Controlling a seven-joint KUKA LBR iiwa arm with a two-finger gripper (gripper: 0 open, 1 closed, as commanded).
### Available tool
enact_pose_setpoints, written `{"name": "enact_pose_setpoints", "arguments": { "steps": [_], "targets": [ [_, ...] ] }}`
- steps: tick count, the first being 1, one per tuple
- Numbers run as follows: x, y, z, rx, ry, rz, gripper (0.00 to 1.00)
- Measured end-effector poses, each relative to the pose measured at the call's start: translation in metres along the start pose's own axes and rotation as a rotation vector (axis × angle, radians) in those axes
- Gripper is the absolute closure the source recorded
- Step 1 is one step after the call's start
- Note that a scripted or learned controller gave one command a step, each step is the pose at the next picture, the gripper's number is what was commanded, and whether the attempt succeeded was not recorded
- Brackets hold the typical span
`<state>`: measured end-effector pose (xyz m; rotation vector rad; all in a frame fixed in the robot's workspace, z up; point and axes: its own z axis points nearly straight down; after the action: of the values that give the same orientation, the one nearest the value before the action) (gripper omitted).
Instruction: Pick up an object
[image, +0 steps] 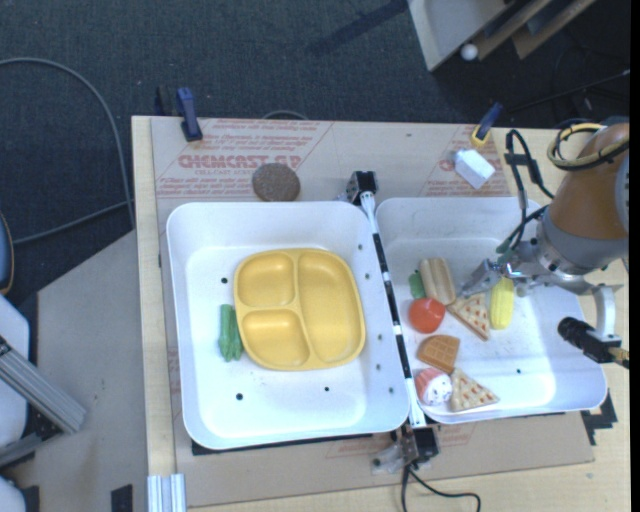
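The right bin (560, 385) holds several toy foods. Among them are a tan hot dog (436, 279), a red tomato (426, 315), a checked wedge (471, 316) and a yellow corn cob (502, 305). Nearer the front lie an orange pastry (438, 351), a red-and-white piece (431, 385) and a sandwich triangle (470, 392). My gripper (499, 277) is low in this bin, right at the upper end of the corn cob, with the checked wedge just to its left. Nothing is visibly lifted.
The left bin (200, 250) carries a yellow divided plate (298, 307) and a green pod (230, 332) beside it. A brown disc (275, 183) and a white block (474, 167) lie on the bench behind the bins. A black part (590, 340) juts over the right bin's right side.
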<state>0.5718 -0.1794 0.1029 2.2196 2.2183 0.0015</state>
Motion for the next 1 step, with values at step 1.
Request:
{"name": "enact_pose_setpoints", "arguments": {
  "steps": [1],
  "targets": [
    [0.0011, -0.0219, 0.0143, -0.007, 0.001, 0.0, 0.0]
  ]
}}
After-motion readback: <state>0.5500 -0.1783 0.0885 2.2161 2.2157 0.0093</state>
